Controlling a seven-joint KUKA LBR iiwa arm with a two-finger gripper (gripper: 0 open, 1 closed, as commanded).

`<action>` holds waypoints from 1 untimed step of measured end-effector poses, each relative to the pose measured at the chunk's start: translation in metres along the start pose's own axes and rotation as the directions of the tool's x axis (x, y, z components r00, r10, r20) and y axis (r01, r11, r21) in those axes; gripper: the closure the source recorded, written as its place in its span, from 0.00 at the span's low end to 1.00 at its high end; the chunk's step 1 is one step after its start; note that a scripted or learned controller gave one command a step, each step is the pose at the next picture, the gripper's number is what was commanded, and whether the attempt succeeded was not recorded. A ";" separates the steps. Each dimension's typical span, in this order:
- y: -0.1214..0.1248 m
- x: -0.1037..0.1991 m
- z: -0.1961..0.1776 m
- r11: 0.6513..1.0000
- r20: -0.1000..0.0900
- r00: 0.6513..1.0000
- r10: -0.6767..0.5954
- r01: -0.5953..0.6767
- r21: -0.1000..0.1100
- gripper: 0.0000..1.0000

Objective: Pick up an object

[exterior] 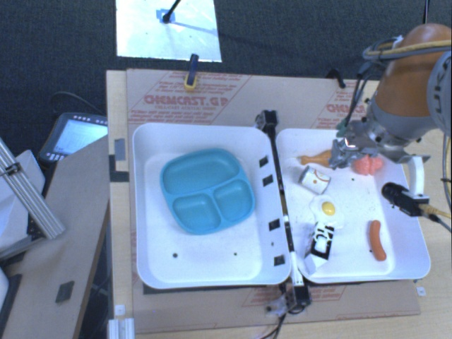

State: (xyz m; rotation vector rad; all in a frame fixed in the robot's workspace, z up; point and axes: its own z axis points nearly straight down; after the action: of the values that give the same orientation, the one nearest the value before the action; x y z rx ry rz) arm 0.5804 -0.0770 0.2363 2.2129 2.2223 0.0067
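A cardboard-covered bench [212, 101] is seen from above, bearing two white bins side by side; a blue divided plate [207, 189] lies in the left bin [152, 260], while the small objects are gathered in the right bin [417, 260]; the gripper [344, 149] is held low over that bin's far edge; whether anything is clasped cannot be told. A chicken drumstick [316, 159] lies just left of the gripper, its long axis pointing towards it; a pink lump [367, 164] sits just right; a small can [314, 179], a fried egg [328, 208] and a sausage [378, 240] lie nearer the camera.
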 end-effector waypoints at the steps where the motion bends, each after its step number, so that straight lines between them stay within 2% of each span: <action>1: -0.006 0.060 -0.004 1.000 -0.003 1.000 -0.006 0.006 0.005 1.00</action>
State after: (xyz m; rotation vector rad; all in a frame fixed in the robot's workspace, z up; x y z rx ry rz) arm 0.5742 -0.0171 0.2399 2.2101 2.2334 0.0048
